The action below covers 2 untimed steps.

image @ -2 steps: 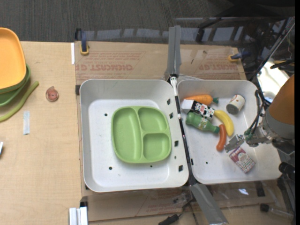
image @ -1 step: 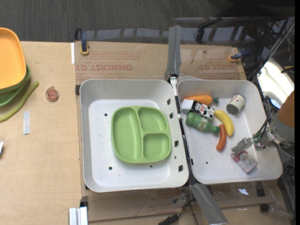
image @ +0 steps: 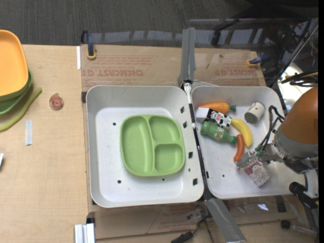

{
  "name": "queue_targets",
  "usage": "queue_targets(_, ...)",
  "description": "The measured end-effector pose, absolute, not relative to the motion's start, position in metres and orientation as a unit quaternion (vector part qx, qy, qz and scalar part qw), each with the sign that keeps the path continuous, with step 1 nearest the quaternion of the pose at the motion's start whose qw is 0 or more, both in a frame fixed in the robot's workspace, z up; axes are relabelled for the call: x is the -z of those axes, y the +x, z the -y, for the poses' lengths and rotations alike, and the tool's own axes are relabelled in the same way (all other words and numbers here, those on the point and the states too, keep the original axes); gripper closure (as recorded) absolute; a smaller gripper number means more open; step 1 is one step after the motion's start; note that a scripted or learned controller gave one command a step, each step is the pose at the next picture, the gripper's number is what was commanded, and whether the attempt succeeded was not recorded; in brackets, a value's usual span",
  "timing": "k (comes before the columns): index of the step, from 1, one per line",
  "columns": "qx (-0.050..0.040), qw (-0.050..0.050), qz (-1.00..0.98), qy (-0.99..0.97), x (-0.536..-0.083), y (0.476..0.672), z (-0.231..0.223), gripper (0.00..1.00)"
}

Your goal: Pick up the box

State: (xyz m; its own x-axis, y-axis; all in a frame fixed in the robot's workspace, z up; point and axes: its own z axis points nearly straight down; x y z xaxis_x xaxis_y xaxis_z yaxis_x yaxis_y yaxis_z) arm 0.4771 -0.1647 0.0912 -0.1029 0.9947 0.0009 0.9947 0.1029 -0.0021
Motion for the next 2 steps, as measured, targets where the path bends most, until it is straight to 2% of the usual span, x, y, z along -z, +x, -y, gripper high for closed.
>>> queue_targets(1, -0.0008, 0.001, 0.743, -0.669, -0.100, 0.477, 0.165, 1.00)
queue_targets(2, -0.0016, 0.000, 0.721, -0.692, -0.208, 0.549, 0.107, 1.00)
